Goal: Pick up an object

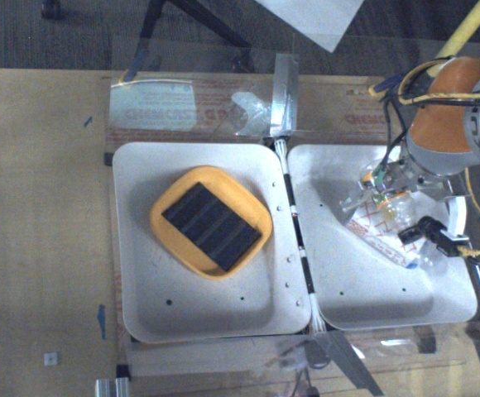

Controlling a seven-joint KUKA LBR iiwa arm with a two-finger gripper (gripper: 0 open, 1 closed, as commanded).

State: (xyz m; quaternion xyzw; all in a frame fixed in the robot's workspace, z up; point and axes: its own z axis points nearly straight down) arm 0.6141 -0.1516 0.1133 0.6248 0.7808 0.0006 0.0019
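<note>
End effector [387, 187]: hanging low over the far right part of the right bin [372, 304]; opening and grip impossible to tell (wrist blocking the sight).
Clear packet [382, 228]: lying crumpled on the right bin's floor, reaching under the end effector.
Yellow case [211, 220]: sitting askew mid left bin [141, 296], black ribbed panel facing up.
Table [33, 222]: carrying both bins side by side.

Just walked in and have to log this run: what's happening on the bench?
A grey arm reaches in from the right, its tool low over the right bin, at a crinkled clear packet with red print. Whether it has hold of the packet I cannot tell. In the left bin an orange pad with a dark ribbed top lies apart from the arm.
</note>
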